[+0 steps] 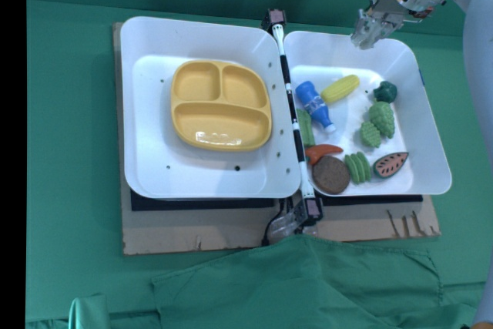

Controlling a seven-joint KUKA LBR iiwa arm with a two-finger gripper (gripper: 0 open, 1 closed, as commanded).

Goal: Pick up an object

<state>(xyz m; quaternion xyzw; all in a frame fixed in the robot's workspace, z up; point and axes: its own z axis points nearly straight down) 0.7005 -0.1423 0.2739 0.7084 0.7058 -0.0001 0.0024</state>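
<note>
The gripper point(370, 33) is hanging at the upper right of the frame, right over the far rim of the right bin point(427, 139), and honestly I can't tell how it's set from this angle, though nothing is showing in its grasp. All the toy food is sitting in that right bin, looking like smooth molded plastic. A blue bottle point(314, 104) with a white cap is lying tilted near the bin's left side, with a bumpy yellow corn cob point(340, 89) just beside it up and to the right. A dark green broccoli point(385, 92) is sitting further right, and below it two knobbly light green bunches of grapes point(377, 125) are lying together. Along the left edge a long green cucumber point(306, 127) is lying, with an orange-red pepper point(323, 152) below it. Toward the bottom, a flat round brown patty point(331, 175) is touching ridged green pea pods point(357, 167), and a watermelon slice point(390, 164) is near them on the right. The left bin point(146, 166) is holding a glossy yellow tray point(222, 105) with three compartments.
</note>
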